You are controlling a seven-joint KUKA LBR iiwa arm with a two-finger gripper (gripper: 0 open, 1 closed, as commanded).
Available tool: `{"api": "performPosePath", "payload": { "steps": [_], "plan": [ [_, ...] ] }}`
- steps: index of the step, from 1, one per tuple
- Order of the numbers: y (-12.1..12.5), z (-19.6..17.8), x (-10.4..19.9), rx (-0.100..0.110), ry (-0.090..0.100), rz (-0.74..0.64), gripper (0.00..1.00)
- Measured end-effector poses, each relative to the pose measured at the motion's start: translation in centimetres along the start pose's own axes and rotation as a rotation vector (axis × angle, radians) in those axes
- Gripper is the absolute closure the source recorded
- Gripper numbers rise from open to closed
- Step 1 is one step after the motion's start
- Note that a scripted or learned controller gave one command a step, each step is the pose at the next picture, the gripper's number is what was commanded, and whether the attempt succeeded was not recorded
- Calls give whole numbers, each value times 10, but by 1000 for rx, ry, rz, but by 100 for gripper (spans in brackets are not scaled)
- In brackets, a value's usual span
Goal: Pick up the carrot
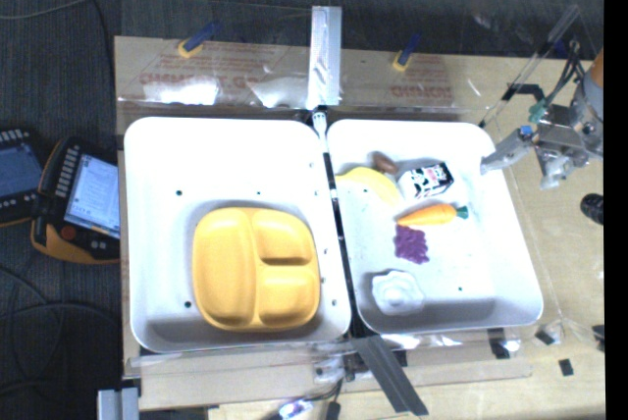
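Approach is the step we judge to be in hand. On the surface, the right bin holds the carrot, lying flat near its middle, between a cow-patterned carton and purple grapes. Our gripper hangs beyond the bin's right rim; whether its jaws are wide we cannot tell. Next we must move left and descend.

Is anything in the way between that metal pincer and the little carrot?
Nothing visible is. The pincer hangs past the right bin's right rim, and the carrot lies in open view inside. The black-and-white carton and purple grapes sit close beside it, not across the path.
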State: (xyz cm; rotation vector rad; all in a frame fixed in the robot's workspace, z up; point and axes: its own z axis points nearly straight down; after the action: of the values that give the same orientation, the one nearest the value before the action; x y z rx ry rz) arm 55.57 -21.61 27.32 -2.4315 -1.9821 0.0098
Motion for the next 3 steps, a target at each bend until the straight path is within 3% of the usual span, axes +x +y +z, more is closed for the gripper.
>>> {"api": "performPosePath", "payload": {
  "steps": [1,2,3],
  "plan": [
    [8,126,49,3,2,-74,0],
    [11,184,44,-11,3,40,0],
    [12,176,45,-9,5,40,100]
  ]
}}
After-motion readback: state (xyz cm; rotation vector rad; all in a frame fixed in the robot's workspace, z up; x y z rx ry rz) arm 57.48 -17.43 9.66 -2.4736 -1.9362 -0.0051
